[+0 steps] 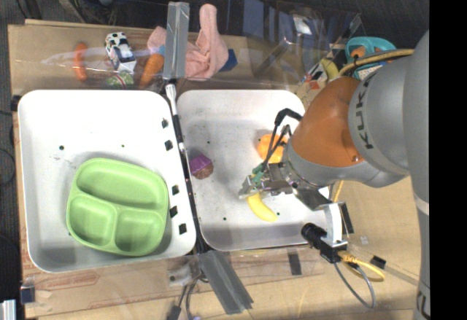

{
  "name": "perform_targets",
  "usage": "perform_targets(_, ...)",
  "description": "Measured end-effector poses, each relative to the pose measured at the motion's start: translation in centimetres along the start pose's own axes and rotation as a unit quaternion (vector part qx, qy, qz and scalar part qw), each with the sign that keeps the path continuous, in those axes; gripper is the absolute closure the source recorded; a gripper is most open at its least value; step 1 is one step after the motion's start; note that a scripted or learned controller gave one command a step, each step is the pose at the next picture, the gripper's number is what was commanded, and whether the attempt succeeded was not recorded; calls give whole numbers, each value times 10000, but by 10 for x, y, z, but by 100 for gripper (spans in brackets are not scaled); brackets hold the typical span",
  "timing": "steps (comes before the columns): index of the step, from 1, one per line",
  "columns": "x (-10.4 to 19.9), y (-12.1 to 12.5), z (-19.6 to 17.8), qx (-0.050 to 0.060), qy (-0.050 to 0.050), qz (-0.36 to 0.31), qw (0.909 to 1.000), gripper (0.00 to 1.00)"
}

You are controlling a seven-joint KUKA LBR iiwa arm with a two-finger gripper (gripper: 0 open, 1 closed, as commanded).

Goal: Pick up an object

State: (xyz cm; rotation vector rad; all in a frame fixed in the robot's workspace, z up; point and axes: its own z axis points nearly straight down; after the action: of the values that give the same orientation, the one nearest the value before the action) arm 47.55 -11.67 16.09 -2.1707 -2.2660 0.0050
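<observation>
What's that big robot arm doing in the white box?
The grey and orange arm reaches into the right bin, trying to pick something up. Its gripper hangs just above a yellow banana, with an orange toy beside it and a purple one further left. Nothing looks lifted yet. A green tray sits in the left bin.

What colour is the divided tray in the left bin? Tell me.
Light green, seen in the camera view: the divided tray lies in the left bin.

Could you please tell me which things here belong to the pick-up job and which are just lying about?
For the job: gripper, banana, orange toy, purple ball, right bin.
Lying about: green tray, left bin, pink cloth.
</observation>
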Motion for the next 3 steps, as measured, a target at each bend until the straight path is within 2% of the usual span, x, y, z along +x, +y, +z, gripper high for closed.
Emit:
perform_targets(1,-45,0,69,-23,4,-803,9968,100)
perform_targets(2,16,35,-72,-28,-4,-640,9979,100)
perform_targets(3,121,47,-34,1,0,-246,9997,100)
